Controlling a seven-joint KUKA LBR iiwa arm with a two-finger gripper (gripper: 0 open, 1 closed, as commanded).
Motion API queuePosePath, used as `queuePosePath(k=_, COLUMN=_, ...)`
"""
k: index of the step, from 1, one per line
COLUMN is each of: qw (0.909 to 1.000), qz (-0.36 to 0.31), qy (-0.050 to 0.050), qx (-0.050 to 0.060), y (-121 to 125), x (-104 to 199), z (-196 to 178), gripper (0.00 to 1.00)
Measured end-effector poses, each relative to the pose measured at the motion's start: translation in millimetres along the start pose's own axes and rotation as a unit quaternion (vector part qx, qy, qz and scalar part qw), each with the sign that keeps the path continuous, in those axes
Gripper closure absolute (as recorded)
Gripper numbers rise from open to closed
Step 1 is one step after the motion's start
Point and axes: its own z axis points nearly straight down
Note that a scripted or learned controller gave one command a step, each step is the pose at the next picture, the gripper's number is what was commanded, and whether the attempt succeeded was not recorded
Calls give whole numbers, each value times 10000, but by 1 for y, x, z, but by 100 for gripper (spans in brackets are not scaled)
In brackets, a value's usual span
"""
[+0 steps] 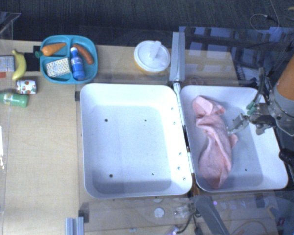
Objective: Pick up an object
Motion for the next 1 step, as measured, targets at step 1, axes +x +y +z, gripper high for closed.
queuePosePath(k=1, qw=9974, qz=-717, qy=-3, qx=-1, y=24, x=-29, z=114, gripper=0)
